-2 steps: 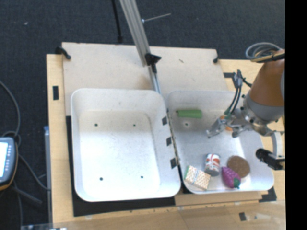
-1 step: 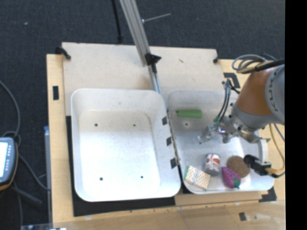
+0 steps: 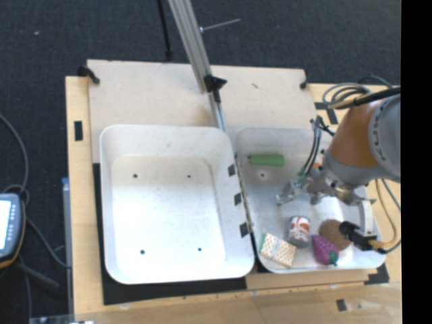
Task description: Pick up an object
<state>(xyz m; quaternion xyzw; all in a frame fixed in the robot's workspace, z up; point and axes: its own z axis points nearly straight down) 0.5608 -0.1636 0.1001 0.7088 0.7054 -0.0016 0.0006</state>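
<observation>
Arm [image 3: 358, 147] bent low over right bin [image 3: 270, 140], end effector [image 3: 291, 193] state unclear, beside can [image 3: 299, 229].

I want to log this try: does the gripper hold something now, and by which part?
Nothing shows between the fingers of the gripper. It hangs over bare floor of the right bin, apart from the green block and the can.

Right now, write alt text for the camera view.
A grey robot arm reaches from the right, its gripper low in the right bin near a green block, small can, checkered packet, purple toy and brown disc. A second white bin sits left.
</observation>
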